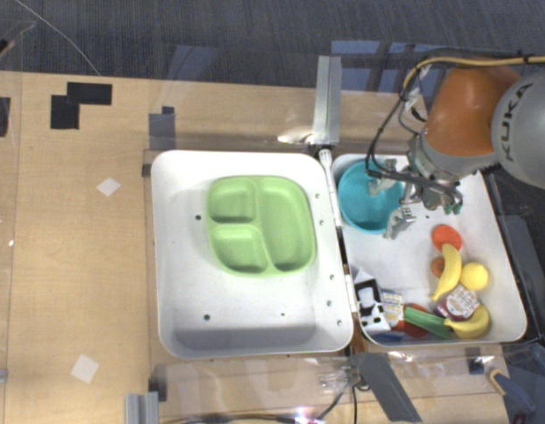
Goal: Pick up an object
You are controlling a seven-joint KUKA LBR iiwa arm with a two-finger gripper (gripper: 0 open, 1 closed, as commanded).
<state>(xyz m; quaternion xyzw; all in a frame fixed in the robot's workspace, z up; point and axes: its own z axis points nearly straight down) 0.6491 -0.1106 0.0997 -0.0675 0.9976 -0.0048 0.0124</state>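
A miss or a glancing knock is the main risk: the gripper (404, 215) is hung over the right bin (510, 263) just beside the blue bowl (365, 200), and a descent here could catch the bowl's rim and tip or shove it against the bin wall rather than close on anything. Whether the fingers are apart or together cannot be told, since they are small and partly blurred, and nothing is seen between them. The likelier targets are crowded at the near right corner: two bananas (446, 270), a yellow ball (474, 276), an orange disc (446, 235), a green stick (427, 319) and some small packets (462, 300). These are smooth, curved and probably slick plastic, so a pinch could squirt one aside. The left bin (179, 237) is occupied by a green divided tray (259, 224), shallow and glossy.
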